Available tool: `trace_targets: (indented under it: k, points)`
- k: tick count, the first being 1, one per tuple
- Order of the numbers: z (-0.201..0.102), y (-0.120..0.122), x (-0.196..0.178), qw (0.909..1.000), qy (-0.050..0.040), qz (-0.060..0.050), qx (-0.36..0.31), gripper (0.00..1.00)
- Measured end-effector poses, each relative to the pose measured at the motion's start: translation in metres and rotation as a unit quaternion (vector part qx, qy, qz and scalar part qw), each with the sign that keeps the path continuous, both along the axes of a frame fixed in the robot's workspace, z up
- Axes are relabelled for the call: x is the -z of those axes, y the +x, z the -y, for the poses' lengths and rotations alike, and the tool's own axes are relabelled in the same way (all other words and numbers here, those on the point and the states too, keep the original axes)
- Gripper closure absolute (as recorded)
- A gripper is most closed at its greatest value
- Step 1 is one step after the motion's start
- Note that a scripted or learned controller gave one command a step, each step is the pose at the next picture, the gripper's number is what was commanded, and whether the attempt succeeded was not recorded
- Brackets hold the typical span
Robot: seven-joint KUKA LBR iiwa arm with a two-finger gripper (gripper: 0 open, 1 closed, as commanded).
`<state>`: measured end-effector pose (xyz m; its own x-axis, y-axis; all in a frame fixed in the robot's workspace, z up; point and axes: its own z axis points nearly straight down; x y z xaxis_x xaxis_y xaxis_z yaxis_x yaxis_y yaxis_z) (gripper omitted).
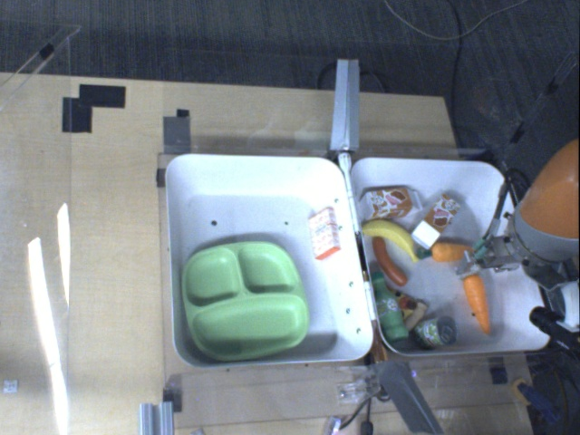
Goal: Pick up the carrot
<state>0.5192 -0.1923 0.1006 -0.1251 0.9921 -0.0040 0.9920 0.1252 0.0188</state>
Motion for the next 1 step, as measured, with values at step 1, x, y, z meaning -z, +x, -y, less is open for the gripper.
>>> trace_targets:
  k: [1]
  points:
    - [-0.0641, -0.0041, -0.0945, 0.9946, -0.0008, -0.006, -0.103, 1.0]
